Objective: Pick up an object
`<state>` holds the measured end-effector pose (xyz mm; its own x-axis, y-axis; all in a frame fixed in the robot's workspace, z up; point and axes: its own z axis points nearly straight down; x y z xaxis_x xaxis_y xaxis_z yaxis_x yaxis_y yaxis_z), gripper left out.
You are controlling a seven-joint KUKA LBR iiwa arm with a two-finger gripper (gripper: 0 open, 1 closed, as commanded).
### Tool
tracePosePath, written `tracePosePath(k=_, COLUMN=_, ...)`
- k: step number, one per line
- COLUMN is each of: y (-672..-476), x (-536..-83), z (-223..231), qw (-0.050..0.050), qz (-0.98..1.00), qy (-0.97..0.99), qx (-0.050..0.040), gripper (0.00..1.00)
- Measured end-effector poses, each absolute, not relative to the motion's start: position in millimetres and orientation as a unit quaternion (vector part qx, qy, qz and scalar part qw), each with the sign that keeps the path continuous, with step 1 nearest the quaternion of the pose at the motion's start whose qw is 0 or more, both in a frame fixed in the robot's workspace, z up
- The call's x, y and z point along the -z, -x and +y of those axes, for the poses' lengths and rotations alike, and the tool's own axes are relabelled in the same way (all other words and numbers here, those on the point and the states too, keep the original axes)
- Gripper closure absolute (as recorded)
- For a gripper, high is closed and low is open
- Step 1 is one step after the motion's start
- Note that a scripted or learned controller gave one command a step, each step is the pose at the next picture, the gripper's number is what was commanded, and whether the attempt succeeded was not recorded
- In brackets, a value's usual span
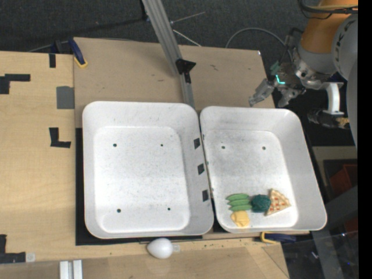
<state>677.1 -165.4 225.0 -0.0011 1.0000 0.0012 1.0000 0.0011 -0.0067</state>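
Camera view: 2 shallow white bins sit side by side on the wooden bench (232, 68). The left bin (139, 112) and the right bin (302, 156) touch along a shared inner edge that carries 3 small dark clips. In the right bin, 4 small items cluster at the near edge: a green pea pod (238, 200), a dark green broccoli piece (260, 202) just right of it, a pizza slice (278, 202) touching the broccoli on its right, and a yellow piece (240, 218) directly below the pea pod. A white egg (160, 248) lies on the bench outside the bins, just below the near edge of the left bin. The arm (328, 22) stands at upper right, with the gripper (269, 93) hanging above the bench just beyond the far rim of the right bin, well apart from the cluster. Its 2 fingers stand spread apart, with nothing between them. A grey metal rail (165, 36) slants down from the top edge to the junction of the bins.
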Motion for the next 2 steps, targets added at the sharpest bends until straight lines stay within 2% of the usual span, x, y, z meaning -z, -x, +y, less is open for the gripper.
tracePosePath(k=1, y=-678.1, x=-228.8, z=-165.6, qw=0.000, qz=-0.708, qy=0.706, qx=-0.0011, gripper=0.00)
tracePosePath(k=2, y=-673.4, x=-165.4, z=-169.4, qw=0.003, qz=-0.707, qy=0.707, qx=-0.0029, gripper=0.00)
